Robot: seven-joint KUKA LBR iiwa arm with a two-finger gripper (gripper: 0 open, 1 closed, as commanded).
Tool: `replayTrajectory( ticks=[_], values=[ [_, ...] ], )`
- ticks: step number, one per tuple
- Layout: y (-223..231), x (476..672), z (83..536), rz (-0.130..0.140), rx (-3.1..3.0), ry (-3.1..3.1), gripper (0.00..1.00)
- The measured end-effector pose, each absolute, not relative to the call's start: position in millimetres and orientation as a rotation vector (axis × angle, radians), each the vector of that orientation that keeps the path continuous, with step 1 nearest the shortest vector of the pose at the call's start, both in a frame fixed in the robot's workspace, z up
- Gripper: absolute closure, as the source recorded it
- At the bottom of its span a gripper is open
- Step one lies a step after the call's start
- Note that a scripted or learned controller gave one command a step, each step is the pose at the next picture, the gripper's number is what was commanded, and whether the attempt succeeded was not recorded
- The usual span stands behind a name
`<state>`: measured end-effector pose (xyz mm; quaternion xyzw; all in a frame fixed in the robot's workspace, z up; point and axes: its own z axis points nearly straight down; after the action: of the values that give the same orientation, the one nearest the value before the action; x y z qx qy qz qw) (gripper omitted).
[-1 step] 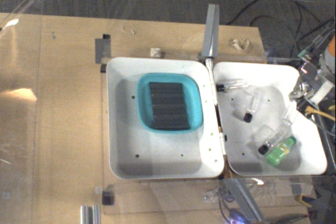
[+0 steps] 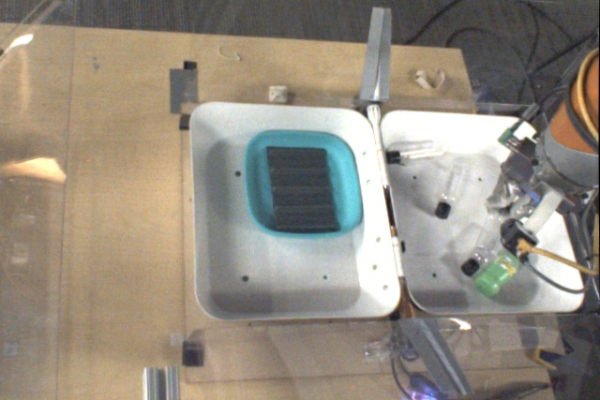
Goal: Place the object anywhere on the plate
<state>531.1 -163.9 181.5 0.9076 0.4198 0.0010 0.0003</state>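
A teal plate [image 2: 349, 192] with a dark ridged insert lies in the left bin [image 2: 216, 286]. In the right bin [image 2: 422, 286] a small green object [image 2: 495, 277] rests near the front right corner. My gripper [image 2: 514, 218] hangs over the right side of that bin, just above and behind the green object. Its tip is a clutter of metal and cable, and nothing can be made out in its grasp. The gripper is far to the right of the plate.
Other items lie in the right bin: a clear tube with a black cap [image 2: 412, 152] at the back left, a clear vial [image 2: 448, 197] in the middle, and another black-capped vial [image 2: 473, 259] touching the green object. A grey divider post [image 2: 377, 61] stands behind the bins.
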Motion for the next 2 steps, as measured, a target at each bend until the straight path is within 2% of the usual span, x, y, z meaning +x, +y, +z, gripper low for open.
replayTrajectory(
  ticks=[1, 2],
  values=[
    [-114.2, 490.9, 173.1, 0.004, 2.706, 1.595, 1.0],
    [-113.5, 493.1, 183.4, 0.009, 2.702, 1.599, 1.0]
  ],
)
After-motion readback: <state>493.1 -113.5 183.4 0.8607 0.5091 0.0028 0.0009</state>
